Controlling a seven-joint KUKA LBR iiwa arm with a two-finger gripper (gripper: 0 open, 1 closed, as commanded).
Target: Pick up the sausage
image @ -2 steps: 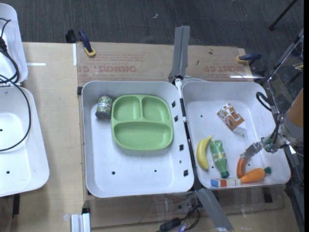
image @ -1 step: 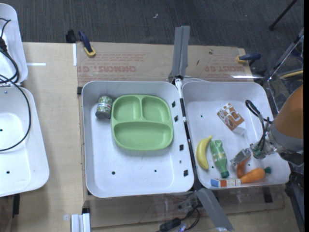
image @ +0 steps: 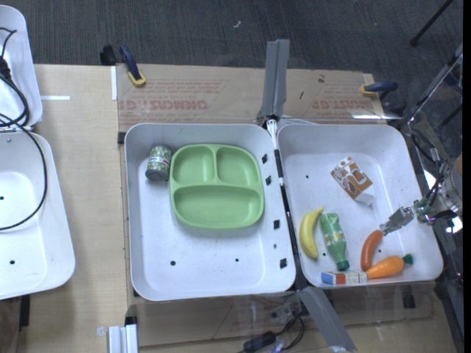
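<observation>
Sausage [image: 371,248]: lies loose in right bin [image: 324,153], beside carrot [image: 388,267]. Gripper [image: 397,219] poised just above it for the approach; grip state indiscernible.

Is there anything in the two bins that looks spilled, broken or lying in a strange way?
Nothing looks spilled or broken. The green bottle lies on its side in the right bin, between the banana and the sausage. The small can rests beside the green plate.

Slim grey metal gripper [image: 395,220] on silvery wrist block; thin cables, dark struts behind.
</observation>
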